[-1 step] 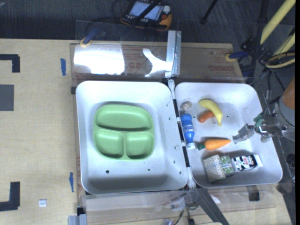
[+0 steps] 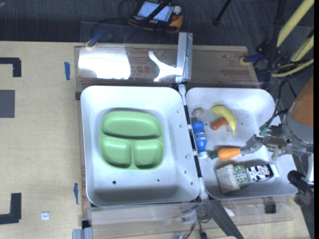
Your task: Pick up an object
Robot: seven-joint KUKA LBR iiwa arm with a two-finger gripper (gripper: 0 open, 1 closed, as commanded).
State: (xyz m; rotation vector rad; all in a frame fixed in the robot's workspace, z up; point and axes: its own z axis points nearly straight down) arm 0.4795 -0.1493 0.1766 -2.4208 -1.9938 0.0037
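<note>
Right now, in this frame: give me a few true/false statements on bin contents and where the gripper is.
1. The green tray sits in the left bin. True.
2. The banana lies in the left bin. False: it is in the right bin.
3. The gripper is over the right bin, beside the carrot. True.
4. The blue bottle lies along the right bin's far right wall. False: it lies by the divider between the bins.

grey arm point(image 2: 301, 128) with an orange band, ending in a pale metal claw point(image 2: 249, 146) with black cabling.
</note>
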